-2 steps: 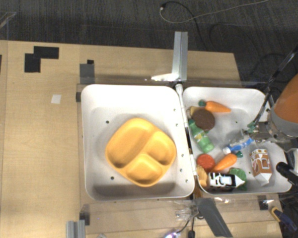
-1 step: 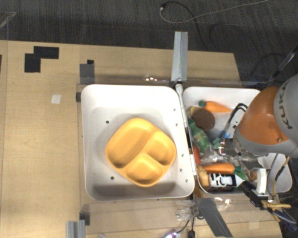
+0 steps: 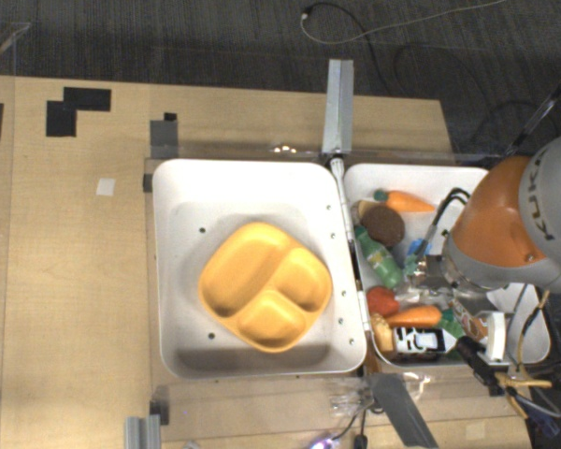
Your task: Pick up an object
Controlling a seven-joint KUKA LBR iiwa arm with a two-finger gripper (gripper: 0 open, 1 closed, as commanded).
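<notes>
The right bin (image 3: pixel 467 174) holds a jumble of toy food. A carrot (image 3: pixel 409 201) lies at its far side, with a brown round piece (image 3: pixel 383 224) just below it. A green bottle (image 3: pixel 379 258) lies along the left wall. Nearer the front are a red piece (image 3: pixel 381 300), a second orange carrot (image 3: pixel 414 315) and a black-and-white item (image 3: pixel 418 341). My gripper (image 3: pixel 434 286) hangs low over the middle of this bin, just above the second carrot, under the arm's orange band (image 3: pixel 491 224). The arm hides the bin's right half.
The left bin (image 3: pixel 178 251) holds a yellow divided plate (image 3: pixel 266 284). A metal post (image 3: pixel 338 106) stands at the back between the bins. Cables and brackets sit at the front right corner (image 3: pixel 505 368). Bare wooden bench (image 3: pixel 65 279) extends to the left.
</notes>
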